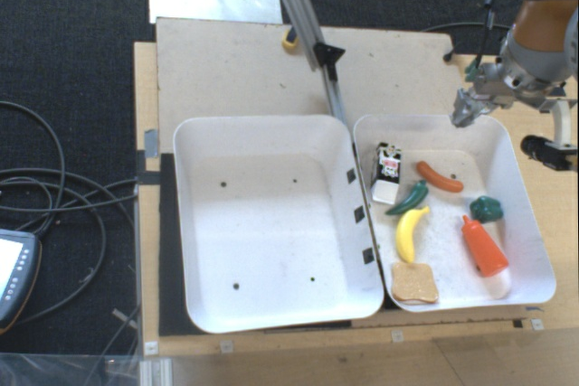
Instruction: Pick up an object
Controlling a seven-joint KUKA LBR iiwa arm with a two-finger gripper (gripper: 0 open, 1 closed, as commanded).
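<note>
Approach step: the gripper (467, 110) hangs over the right bin's (534, 221) upper rim; its grasp state I cannot tell. Next, descend toward the toy sausage (440, 177).

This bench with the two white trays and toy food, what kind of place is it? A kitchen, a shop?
Most likely a robotics lab or test cell, not a kitchen. A grey and orange robot arm reaches over the right bin, the food, such as the banana, looks like plastic toys, and loose cables lie on dark carpet.

Arm (543, 4) cut off by right edge; handheld screen (14, 271) cropped at left edge.
</note>
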